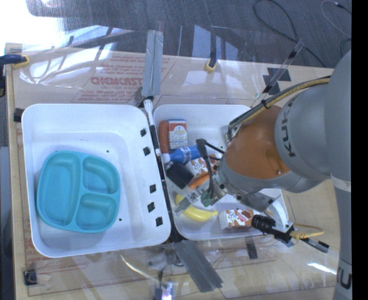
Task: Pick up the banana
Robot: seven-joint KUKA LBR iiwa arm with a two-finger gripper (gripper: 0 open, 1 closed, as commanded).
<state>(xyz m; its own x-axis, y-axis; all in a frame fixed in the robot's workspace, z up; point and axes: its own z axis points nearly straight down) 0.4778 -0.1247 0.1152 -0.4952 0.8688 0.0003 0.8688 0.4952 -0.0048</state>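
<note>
The grey arm (308,136) is reaching in from the right and hanging over the right bin (193,110), its orange band (252,155) covering much of that bin's middle. The gripper (206,196) is pointing down and to the left at the near part of the bin, just above the banana (199,214). From this angle I cannot tell how far the gripper is open, nor whether it is gripping anything; the banana is looking as if it is lying on the bin floor, not lifted. It is lying on its side close to the bin's near wall, with its curved yellow body running left to right and its left end reaching toward the wall shared with the other bin. Just to its right a small red and white packet (237,219) is lying flat. Farther back in the same bin, a red and orange carton (176,134) is lying near the far wall, a blue thing (185,154) is sitting just in front of it, a black thing (179,175) is lying in front of that, and a small orange thing (199,180) is showing beside the gripper. The left bin (77,120) is holding a turquoise divided plate (77,192), lying flat toward its left side, well apart from the arm. Both bins are resting side by side on the pale bench (109,80), their inner walls touching.
</note>
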